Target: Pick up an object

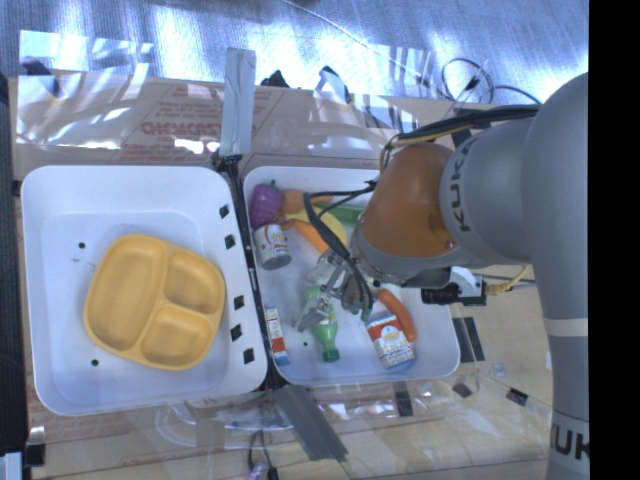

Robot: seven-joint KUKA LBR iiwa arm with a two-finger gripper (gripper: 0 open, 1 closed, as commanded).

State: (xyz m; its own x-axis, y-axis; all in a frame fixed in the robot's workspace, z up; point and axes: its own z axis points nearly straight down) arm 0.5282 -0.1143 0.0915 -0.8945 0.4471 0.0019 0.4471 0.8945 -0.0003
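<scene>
While the grey arm (530,188) with its smooth orange band (405,208) bends in from the right edge of the surface, its gripper (335,288) hangs low over the middle of the right bin (440,353); whether it is apart or together I cannot tell. Both bins are shallow, white, glossy plastic. Against the near-left corner of the left bin (50,368) lies a rounded yellow plate (152,300) with three compartments. Just below the gripper sits a green bottle (326,338), beside a small labelled jar (392,343), with a purple round piece (265,204) near the far-left corner.
</scene>
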